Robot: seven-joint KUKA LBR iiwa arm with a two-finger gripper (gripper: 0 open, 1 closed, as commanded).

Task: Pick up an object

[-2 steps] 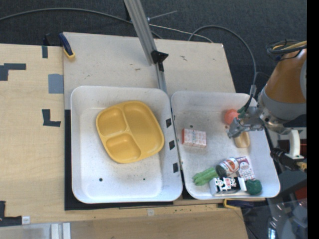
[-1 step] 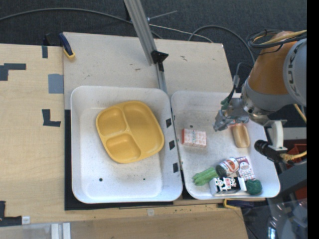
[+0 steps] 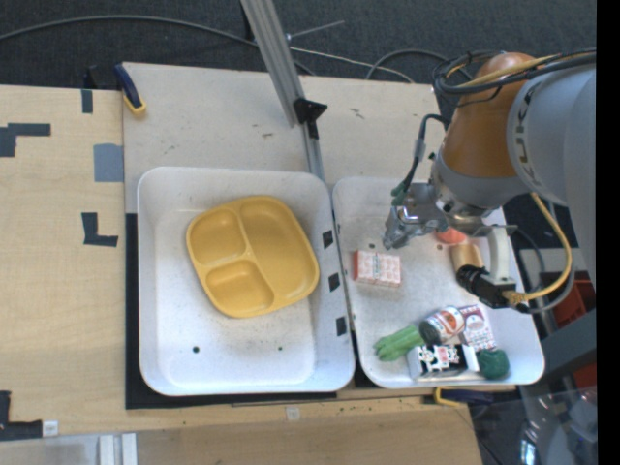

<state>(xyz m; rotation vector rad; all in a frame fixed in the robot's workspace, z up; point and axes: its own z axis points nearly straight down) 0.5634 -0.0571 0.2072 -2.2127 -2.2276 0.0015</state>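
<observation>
The pincer [image 3: 399,229] hangs over the right bin [image 3: 360,201]; how wide it stands cannot be told, and nothing shows in its grip. A small carton [image 3: 377,268] lies just below. Approach under way; lowering onto it seems next.

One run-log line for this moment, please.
gripper: over right bin, nothing seen held | nearest: small carton | left bin: yellow divided plate
</observation>
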